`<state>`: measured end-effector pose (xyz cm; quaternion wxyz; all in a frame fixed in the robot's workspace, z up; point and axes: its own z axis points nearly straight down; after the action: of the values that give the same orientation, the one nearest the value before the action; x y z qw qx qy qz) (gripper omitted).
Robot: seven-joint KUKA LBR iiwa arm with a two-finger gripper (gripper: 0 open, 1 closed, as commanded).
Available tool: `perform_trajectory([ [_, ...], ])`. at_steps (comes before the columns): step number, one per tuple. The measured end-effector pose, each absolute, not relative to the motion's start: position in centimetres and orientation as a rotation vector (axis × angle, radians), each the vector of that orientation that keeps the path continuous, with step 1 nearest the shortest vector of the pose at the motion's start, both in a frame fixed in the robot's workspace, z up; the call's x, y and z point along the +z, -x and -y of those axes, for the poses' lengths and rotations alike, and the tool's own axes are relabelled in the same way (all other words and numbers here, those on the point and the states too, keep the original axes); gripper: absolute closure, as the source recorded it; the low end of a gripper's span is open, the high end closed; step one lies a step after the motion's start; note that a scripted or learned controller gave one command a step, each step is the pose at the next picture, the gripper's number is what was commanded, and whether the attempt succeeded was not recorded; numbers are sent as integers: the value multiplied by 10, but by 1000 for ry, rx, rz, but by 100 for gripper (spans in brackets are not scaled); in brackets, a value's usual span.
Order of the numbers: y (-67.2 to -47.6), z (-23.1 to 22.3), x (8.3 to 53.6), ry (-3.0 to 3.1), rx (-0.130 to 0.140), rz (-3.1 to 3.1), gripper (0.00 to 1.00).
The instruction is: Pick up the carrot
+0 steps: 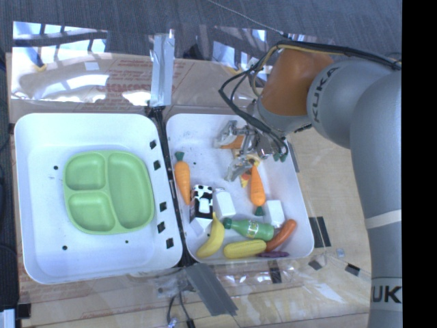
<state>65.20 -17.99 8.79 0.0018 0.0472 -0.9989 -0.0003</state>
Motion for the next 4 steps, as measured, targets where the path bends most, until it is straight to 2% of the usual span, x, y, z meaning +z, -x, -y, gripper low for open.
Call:
perform_trajectory([
  [1, -577, 210, 89, -17, -1, 3138, 0],
  [2, -579, 207, 96, -28, -6, 3136, 100],
  [3, -579, 207, 96, -29, -6, 3136, 0],
  [4, -580, 206, 102, -35, -8, 3132, 100],
])
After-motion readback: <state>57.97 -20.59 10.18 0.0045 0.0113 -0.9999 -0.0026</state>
